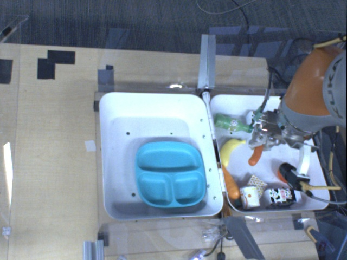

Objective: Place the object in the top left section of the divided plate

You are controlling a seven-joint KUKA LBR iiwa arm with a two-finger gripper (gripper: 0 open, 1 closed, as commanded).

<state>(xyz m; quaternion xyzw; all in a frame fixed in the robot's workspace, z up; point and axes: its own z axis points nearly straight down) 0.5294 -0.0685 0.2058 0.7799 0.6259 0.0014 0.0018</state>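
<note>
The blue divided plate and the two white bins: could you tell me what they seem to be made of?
The divided plate looks like moulded plastic with a matt finish: even blue colour, soft rounded ridges, no sharp glints. The left bin and right bin seem to be smooth white plastic too, with rounded corners and a faint sheen, though painted metal cannot be ruled out.

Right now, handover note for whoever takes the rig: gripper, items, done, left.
Gripper: over the right bin, fingers closed on an orange sausage-shaped piece that hangs below them.
Blue divided plate: in the left bin, all three sections bare.
Other items in the right bin: green bottle, banana, carrot, small cups.
Done: pick appears made.
Left: carry across the divider, release over the plate's top left section, likely the left end of its large compartment.
</note>
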